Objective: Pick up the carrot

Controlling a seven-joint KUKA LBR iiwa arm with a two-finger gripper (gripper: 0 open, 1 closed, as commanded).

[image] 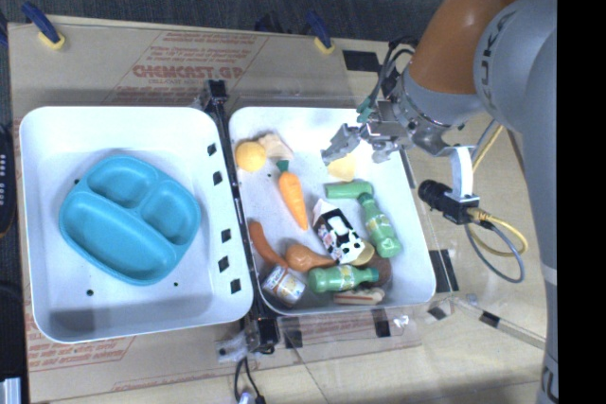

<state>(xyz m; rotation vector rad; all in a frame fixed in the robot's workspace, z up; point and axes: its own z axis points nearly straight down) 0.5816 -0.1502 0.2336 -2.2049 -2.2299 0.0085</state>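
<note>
Claw (360, 145), spread wide, hangs above the carrot (292, 194); cardboard (185, 61) reads "CHEMCAST".

Orange carrot (292, 195) with green top. Turquoise divided plate (130, 218) in white left bin (47, 137). Green bottles (377, 222), yellow lemon (249, 156), black-and-white cow-patterned carton (341, 235) in white right bin (417, 260). Tan worktop (170, 61) printed with red lettering.

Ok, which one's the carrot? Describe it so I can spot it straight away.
Look in the right-hand white bin, the one crowded with toy food, not the one holding the blue tray. The carrot lies near its middle, just below the round yellow fruit and left of the gripper. It is the only bright orange cone, tapering to a point, with a small green top.
</note>
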